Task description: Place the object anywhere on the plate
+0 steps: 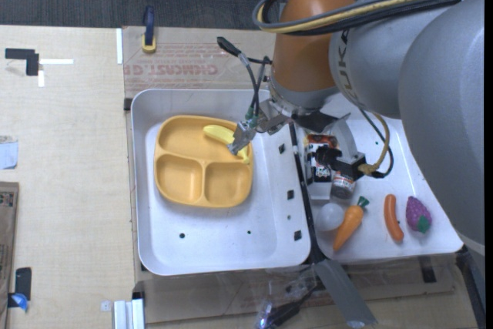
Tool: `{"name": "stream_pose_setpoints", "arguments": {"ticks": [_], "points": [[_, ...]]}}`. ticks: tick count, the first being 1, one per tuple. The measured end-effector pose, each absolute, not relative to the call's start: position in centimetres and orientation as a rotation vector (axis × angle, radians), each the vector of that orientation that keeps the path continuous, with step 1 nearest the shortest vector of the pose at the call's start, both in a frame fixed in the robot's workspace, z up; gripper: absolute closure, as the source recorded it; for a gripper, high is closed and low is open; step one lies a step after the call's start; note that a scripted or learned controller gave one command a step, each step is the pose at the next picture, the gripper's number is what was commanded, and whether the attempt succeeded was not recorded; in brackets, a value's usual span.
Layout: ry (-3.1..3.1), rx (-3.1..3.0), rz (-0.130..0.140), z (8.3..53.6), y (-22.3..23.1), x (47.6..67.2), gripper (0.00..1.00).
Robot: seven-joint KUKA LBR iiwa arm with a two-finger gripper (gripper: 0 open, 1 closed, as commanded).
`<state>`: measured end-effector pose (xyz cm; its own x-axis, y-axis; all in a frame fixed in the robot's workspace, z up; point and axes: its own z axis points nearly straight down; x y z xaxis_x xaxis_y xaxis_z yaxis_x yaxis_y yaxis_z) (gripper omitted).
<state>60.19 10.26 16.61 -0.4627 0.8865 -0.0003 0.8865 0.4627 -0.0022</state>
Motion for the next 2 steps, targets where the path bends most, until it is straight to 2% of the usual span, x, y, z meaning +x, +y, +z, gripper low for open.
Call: {"name": "stream_pose_setpoints", "arguments": {"ticks": [1,2], "points": [[-2.686,-1.628,0.003,16.61,10.26,60.19,0.00],[-2.682,-1.636,0.004,17.50,10.06,60.26,1.00]]}}
